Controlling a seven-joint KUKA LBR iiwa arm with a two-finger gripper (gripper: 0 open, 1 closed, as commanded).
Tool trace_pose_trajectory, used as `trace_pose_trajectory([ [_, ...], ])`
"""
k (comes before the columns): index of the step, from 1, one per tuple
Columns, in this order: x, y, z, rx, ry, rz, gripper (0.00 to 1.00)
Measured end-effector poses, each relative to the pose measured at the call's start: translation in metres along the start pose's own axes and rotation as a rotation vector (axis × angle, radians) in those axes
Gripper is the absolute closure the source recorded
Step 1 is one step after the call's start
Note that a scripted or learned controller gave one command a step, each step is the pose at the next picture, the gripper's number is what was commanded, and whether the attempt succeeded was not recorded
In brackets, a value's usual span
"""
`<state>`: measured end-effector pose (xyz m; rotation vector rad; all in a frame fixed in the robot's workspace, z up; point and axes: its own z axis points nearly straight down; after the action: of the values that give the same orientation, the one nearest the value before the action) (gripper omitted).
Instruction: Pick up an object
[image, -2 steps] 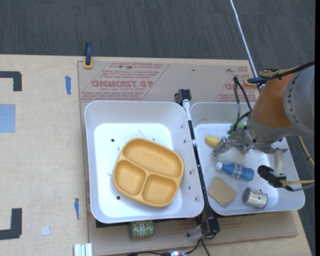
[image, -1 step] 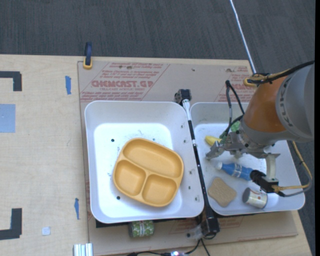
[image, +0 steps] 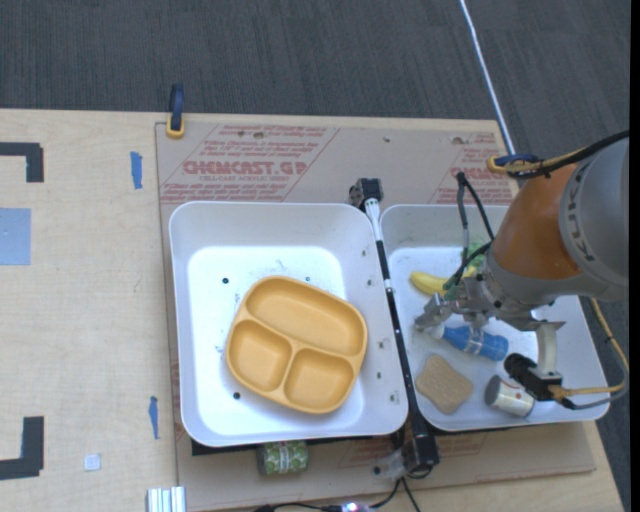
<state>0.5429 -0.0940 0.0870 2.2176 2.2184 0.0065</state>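
1. Crowding was your first risk. The gripper (image: 437, 312) hung over the right bin (image: 420, 214), with a banana (image: 430, 282) just beyond it and a blue bottle (image: 478, 343) just on its near side. The wall toward the other bin was also close. A descent slightly off line would have landed on two things at once, or on none.
2. You could not tell from this view whether the jaws were apart or together — the wrist and its cabling covered them. Nothing showed between them, so I judged that no object was held.
3. The blue bottle lay on its side. Being round, it would likely have rolled away from a grip that met it off-centre, toward the tan slice (image: 443, 384) or the small white cylinder (image: 510, 397) nearer the front rim.
4. The banana was curved and partly hidden under the gripper. A pinch near its tip could have slipped off during a lift.
5. The tan slice lay flat on the bin floor — so thin a thing gives little edge to catch, and a try at it might have closed on air.
6. The yellow divided plate (image: 297, 343) in the left bin (image: 200, 290) sat well apart from the gripper. Its breadth would probably have exceeded the grip, so you would have been wise to leave it.
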Motion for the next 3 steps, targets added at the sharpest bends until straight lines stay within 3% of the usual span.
trace_pose_trajectory([
  [2, 0.0012, 0.0112, 0.0006, 0.004, 0.000, 0.001, 0.00],
  [3, -0.0045, 0.0042, 0.0003, 0.002, 0.001, 0.000, 0.00],
])
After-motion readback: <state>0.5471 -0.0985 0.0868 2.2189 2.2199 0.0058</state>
